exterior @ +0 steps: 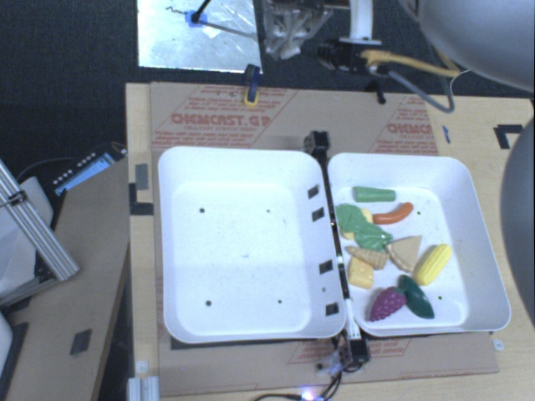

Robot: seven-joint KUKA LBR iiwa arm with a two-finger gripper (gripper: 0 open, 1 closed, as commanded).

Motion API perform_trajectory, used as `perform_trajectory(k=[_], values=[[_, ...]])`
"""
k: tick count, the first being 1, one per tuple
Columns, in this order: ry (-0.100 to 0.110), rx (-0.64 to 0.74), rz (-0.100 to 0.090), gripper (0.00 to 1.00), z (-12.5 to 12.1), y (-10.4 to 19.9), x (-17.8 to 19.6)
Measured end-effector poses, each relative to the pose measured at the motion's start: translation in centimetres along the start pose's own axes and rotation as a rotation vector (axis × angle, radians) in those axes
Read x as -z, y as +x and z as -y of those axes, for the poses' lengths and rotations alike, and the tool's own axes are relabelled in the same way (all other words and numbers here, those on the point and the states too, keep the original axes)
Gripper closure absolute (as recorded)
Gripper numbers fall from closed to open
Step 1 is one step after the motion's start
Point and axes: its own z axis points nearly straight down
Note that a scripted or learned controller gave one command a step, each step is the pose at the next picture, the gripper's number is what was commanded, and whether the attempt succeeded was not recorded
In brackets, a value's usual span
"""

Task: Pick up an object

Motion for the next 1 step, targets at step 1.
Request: perform_trajectory(k=[1], values=[[0.002,0.001,0.0,1.0,1.13,4.49,0.63]])
